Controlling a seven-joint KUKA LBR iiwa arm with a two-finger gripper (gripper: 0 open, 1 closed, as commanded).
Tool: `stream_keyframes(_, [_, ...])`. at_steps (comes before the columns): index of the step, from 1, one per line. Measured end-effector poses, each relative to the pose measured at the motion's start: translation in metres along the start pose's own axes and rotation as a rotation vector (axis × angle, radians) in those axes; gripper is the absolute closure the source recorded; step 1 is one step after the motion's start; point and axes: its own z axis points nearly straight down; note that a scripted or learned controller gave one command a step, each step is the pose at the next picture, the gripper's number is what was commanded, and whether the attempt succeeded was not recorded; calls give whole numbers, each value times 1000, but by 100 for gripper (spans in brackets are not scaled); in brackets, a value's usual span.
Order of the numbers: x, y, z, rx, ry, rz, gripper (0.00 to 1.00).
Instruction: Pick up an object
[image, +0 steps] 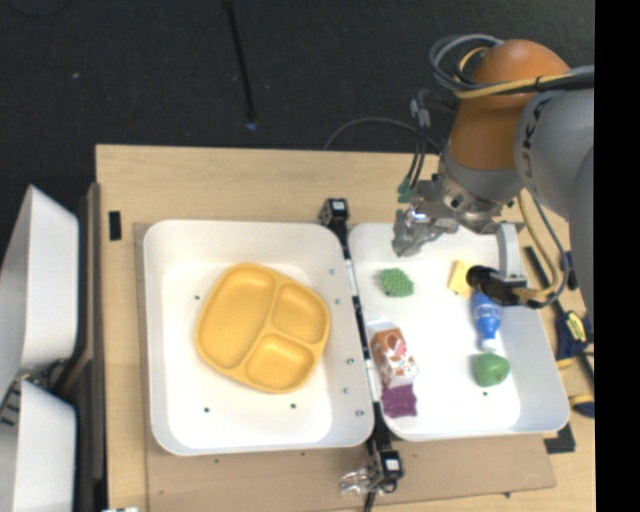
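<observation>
My gripper hangs over the far corner of the right bin; I cannot tell its state. A green object lies just below it. Farther off sit a blue bottle and a carton.

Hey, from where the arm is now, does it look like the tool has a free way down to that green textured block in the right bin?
Probably yes. The tool hangs just above and behind the green textured block, which lies apart from the other items on the right bin floor, with nothing between them.
</observation>
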Motion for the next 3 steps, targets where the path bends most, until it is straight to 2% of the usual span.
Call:
stream_keyframes(2, [87,-45,12,2,-2,1,100])
stream_keyframes(3, [144,-65,14,1,0,-2,100])
